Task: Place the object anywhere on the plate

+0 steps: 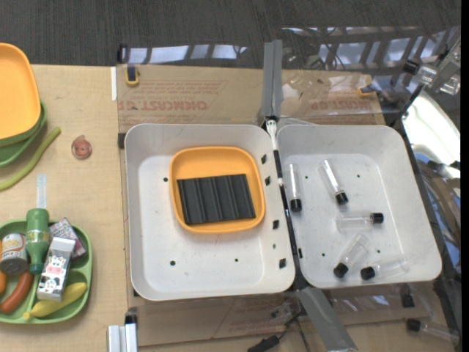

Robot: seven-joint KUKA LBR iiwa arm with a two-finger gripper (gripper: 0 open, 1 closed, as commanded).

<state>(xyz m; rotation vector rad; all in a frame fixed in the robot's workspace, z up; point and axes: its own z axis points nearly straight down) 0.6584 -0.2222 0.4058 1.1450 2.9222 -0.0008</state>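
Observation:
An orange plate (214, 155) with rounded corners sits in the upper middle of the left white bin (209, 273). A dark grey ribbed rectangular object (217, 199) lies flat on the plate, inside its rim. In the right white bin (414, 218) lie several clear tubes with black caps: one (294, 191) near the left wall, one (333, 180) in the middle, one (361, 218) lying crosswise, and others (350, 257) toward the front.
On the wooden bench to the left stand stacked orange and green plates (15, 97), a small pink item (81, 147), and a green tray of toy food (77, 288). Cardboard (190, 97) lies behind the bins. Metal framework (410, 72) stands at the back right.

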